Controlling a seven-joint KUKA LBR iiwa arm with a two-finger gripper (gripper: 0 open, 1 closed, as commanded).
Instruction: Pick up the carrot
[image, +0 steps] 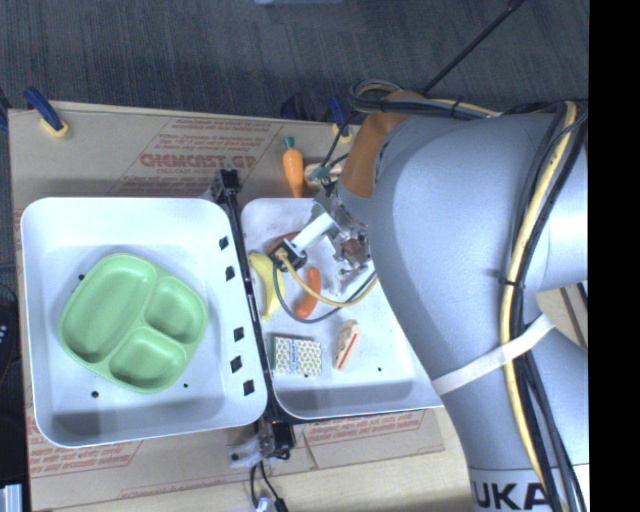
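— Two bins sit side by side. The left bin (40, 300) holds just a green divided plate (130, 320). Where is the carrot?

— In neither bin. The carrot (292, 172) lies on the cardboard (150, 160) just beyond the far rim of the right bin (390, 370), close to the seam between the bins. Its long axis runs roughly away from the camera, with the green top at the far end.

— And the claw?

— The claw (345, 250) hangs over the far half of the right bin, so the carrot lies up and to the left of it in the picture, across the rim. Whether the claw is spread or pressed together cannot be told; wires and brackets clutter it. Nothing is seen pinched in it.

— What else is nearby?

— Inside the right bin, from the left, there is a banana (262, 285) against the near wall, then a patterned packet (297, 356), then an orange-red stick (309, 292) just beside the claw, and a pale wedge (346, 345). The stick could be mistaken for the target, since its colour is close.

— Any obstacles?

— The bin's rim stands between claw and carrot, so the arm (470, 250) would likely need to lift clear first.
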